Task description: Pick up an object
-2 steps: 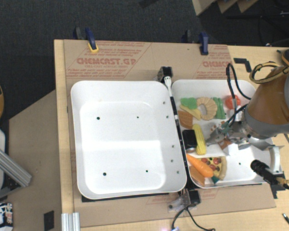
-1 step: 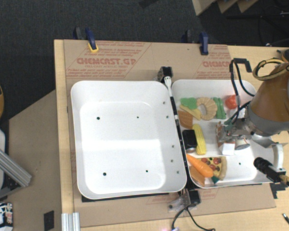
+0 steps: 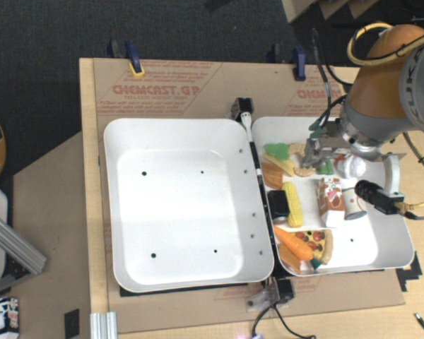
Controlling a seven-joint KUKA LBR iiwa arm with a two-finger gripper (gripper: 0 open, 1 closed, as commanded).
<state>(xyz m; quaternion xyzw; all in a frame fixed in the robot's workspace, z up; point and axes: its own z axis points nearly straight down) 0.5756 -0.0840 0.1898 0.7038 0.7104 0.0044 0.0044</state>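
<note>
Overhead, the camera view takes in a brown bench [image 3: 177, 76] printed with red lettering, bearing two shallow white bins side by side. The left bin [image 3: 120, 210] shows a bare white floor marked by four small dark dots. The right bin [image 3: 389, 249] holds a clutter of toy food along its left half.

Near the far left corner of that bin lies a green leafy piece [image 3: 276, 150], with a tan bread-like piece [image 3: 273, 172] just in front of it. Below them a yellow corn cob [image 3: 293, 203] lies lengthwise, beside a small black block [image 3: 277, 203] set against the bin's left wall. Further toward the near edge an orange carrot [image 3: 294, 244] rests touching a pizza slice [image 3: 321, 244] with coloured toppings. To the right of the corn stands a brown and white carton [image 3: 331, 196] with a red patch, and just beside it a small white can [image 3: 353, 205].

The arm [image 3: 381, 83] reaches in from the right, its orange band above a grey wrist. The gripper [image 3: 312, 157] hangs low over the far part of the right bin, close to the green piece and the bread piece, above a small pale object that is too hidden to identify. Whether its grip is wide, narrow or closed on anything cannot be told from this angle, since the wrist body covers the tips.
</note>
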